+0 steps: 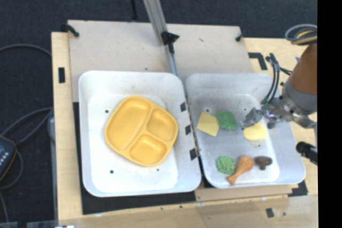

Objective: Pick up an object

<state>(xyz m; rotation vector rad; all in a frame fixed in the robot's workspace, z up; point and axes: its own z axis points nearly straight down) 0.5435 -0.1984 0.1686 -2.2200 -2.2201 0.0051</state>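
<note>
The right bin (214, 88) holds several toy foods: a yellow wedge (208, 124), a green leafy piece (227, 119), a pale yellow piece (256, 132), a green lump (225, 164), an orange drumstick (240, 168) and a small brown piece (263, 161). My gripper (260, 117) hangs low over the right part of this bin, just above and touching distance from the pale yellow piece. Nothing shows between its fingers.
In the left bin (91, 88) lies a yellow compartment plate (141, 130). A slanted metal post (152, 0) rises from the back edge between the bins. Cables run along the arm at the right edge.
</note>
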